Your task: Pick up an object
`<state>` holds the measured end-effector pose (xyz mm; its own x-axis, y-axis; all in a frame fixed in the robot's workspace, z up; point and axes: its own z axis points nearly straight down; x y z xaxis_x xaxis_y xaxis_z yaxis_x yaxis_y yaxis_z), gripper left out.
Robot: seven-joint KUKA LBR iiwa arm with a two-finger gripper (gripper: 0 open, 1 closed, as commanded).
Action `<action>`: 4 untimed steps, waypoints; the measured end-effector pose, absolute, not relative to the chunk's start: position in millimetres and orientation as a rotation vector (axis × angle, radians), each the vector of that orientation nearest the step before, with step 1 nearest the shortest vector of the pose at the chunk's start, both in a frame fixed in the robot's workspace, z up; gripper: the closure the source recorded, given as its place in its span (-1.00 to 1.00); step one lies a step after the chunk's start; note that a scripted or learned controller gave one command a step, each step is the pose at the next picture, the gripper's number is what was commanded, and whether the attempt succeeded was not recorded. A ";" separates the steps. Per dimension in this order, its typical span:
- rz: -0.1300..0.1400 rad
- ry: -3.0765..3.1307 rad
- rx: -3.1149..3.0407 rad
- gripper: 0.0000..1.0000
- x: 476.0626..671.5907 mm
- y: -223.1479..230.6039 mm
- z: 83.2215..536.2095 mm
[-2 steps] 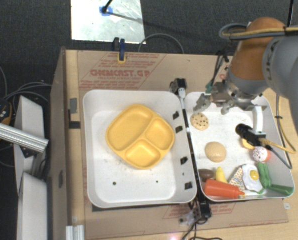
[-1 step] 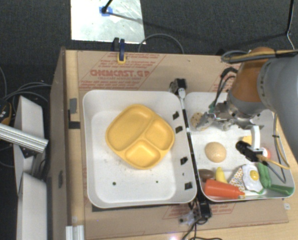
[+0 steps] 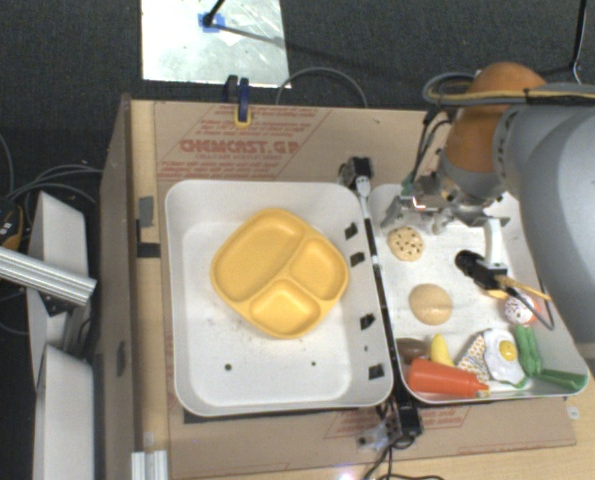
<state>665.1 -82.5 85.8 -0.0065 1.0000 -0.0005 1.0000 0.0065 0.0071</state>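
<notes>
Nearest, along the front wall of the right bin (image 3: 449, 268), an orange carrot (image 3: 447, 378) is seen lying crosswise, with a small banana (image 3: 440, 349) and a brown lump (image 3: 412, 348) touching or just behind it. To their right a fried egg (image 3: 502, 351) and a green pod (image 3: 537, 361) are crowded together. Mid-bin, a beige roll (image 3: 430, 303) is noted lying alone. Farther back a spotted cookie (image 3: 406, 243) lies flat near the dividing wall. The gripper (image 3: 429, 208) is hung just beyond the cookie, over the far end of the same bin; how wide it stands cannot be told, and contact with the cookie cannot be judged. In the left bin (image 3: 202, 358) a yellow divided plate (image 3: 280, 271) is set centrally. Both bins are borne on a cardboard-topped bench (image 3: 257, 143).
</notes>
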 end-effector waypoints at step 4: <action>0.006 2.224 2.212 -1.00 664.5 -87.4 85.7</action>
<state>664.5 -87.4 85.7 -0.0054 1.0000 -0.0004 1.0000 0.0054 0.0059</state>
